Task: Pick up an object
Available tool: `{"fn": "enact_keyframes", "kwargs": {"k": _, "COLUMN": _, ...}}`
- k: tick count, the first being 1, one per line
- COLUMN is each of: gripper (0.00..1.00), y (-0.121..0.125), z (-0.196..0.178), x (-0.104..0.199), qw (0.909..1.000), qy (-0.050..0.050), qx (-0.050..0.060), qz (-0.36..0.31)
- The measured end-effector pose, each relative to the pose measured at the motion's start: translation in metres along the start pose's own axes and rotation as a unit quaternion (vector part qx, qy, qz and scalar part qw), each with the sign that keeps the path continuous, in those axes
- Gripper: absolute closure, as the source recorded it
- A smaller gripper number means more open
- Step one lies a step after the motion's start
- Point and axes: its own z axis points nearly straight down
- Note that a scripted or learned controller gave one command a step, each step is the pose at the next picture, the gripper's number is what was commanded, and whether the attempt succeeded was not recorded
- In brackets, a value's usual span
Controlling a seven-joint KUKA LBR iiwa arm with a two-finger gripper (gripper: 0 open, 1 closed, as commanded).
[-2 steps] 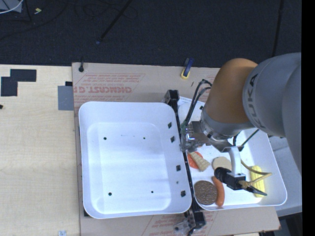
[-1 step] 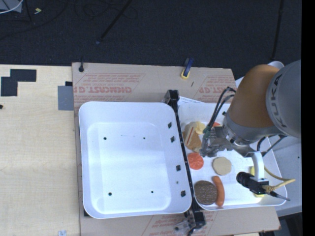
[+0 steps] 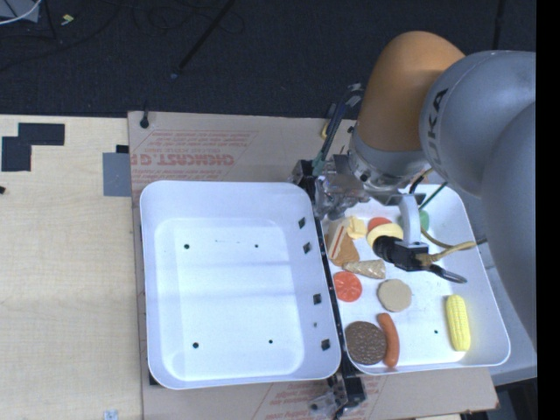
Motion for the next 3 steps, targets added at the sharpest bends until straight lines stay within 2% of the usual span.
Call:
{"fn": "enact_keyframes", "kwargs": {"k": 1, "gripper": 1.00, "y": -0.088, "z": 0.048, "x": 0.038, "qw": 0.9999, "qy": -0.001, "qx": 0.011, "qz": 0.003}}
{"fn": "enact_keyframes", "kwargs": {"k": 2, "gripper": 1.00, "y": 0.003, "z": -0.059, "x": 0.060, "qw": 1.0000, "qy": -0.001, "qx": -0.003, "qz": 0.003}}
{"fn": "enact_keyframes", "kwargs": {"k": 3, "gripper": 1.00, "y": 0.026, "z": -0.216, "x": 0.096, "qw": 1.0000, "qy": 0.001, "qx": -0.004, "qz": 0.002}}
